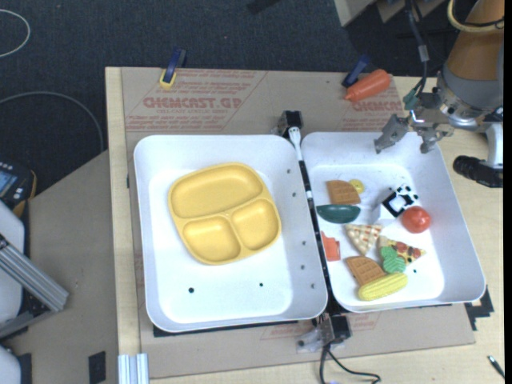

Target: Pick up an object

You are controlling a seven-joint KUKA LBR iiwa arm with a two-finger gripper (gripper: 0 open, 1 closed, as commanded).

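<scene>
My gripper [410,135] hangs over the far edge of the right bin [456,214], its two fingers spread apart with nothing between them. Below it in that bin lie several toy foods: a brown toast piece [342,191], a dark green leaf shape [338,212], a red tomato [415,218], a black-and-white block [398,201], a pizza slice [364,234], a green vegetable [393,258], a brown cracker [364,269] and a yellow corn cob [382,286].
The left bin [152,238] holds a yellow three-compartment plate [224,212]. A small orange piece [331,248] sits at the divider between the bins. An orange clamp [368,85] and a blue-yellow clamp [170,69] grip the board's far edge.
</scene>
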